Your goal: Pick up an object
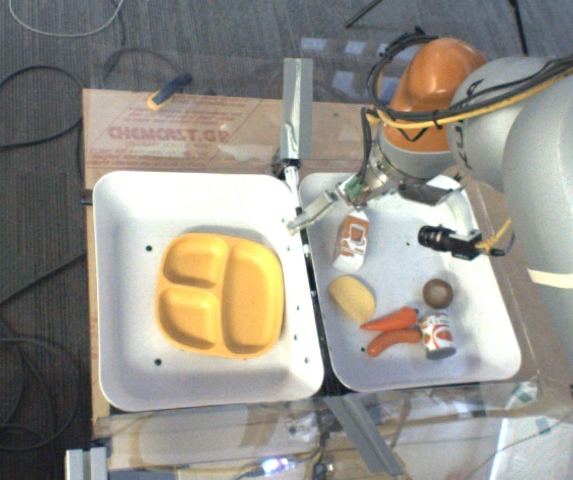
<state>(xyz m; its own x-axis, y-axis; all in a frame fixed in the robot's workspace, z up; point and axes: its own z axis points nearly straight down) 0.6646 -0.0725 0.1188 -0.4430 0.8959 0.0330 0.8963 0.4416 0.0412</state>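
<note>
A yellow divided tray [222, 293] lies in the left bin [126, 208]. To its right, the right bin [486, 353] holds a small brown-and-white packet [352, 241], a pale potato [351, 297] below it, two orange carrots [390, 330], a small can [437, 335] and a brown ball [437, 292]. The jaws [358, 190] hang just above the packet; whether they are spread or pressed together, I cannot tell.

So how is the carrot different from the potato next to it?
The carrot is orange, long and thin; the potato is pale yellow, short and rounded. The carrot lies nearly crossways in the bin, while the potato sits at a slant. Both lie loose in the right bin, touching or almost touching.
</note>
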